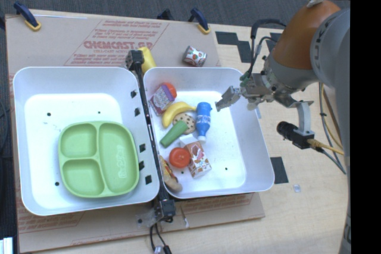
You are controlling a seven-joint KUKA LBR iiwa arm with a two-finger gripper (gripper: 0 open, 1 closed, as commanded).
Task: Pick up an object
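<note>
The right bin (253, 151) holds several toy foods in its left half: a blue bottle (203, 119), a banana (177, 110), a green cucumber (174, 134), a red tomato (180, 157), a small carton (200, 163) and a red and purple packet (162, 97). My gripper (243, 102) hangs over the bin's upper right part, to the right of the blue bottle and apart from it. Its fingers (225, 98) are spread open with nothing between them.
The left bin (36, 92) holds a green divided plate (98, 159). On the cardboard behind the bins lie a small crumpled can (194, 56) and a yellow object (145, 59). Blue clamps (200, 19) grip the board's far edge. White floor shows in the right bin's right half.
</note>
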